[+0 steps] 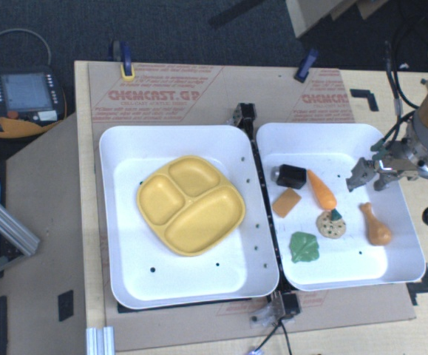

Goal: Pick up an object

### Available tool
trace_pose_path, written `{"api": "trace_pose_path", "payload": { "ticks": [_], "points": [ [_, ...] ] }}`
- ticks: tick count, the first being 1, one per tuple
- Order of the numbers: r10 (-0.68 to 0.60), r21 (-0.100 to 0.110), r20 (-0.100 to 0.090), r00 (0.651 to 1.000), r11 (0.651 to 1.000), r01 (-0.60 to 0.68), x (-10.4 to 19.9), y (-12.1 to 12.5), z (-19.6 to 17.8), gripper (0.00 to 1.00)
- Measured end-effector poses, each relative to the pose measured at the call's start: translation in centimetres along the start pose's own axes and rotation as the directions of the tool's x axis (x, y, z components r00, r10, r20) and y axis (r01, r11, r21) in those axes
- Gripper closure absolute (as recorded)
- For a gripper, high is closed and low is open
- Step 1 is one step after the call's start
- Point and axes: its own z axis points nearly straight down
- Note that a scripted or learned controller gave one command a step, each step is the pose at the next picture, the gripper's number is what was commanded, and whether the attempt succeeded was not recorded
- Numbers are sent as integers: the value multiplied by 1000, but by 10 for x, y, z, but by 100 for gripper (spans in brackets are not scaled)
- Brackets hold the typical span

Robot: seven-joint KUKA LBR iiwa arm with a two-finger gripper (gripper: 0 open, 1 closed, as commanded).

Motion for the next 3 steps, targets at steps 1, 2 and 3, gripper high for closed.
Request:
{"api": "trace_pose_path", "payload": {
  "ticks": [1,2,3],
  "points": [
    [-5,9,-5,1000,1000,5,54,1,12,100],
    [-5,10,-5,1000,1000,5,108,-3,24,100],
    [-5,7,-5,1000,1000,5,168,-10,14,100]
  ]
}}
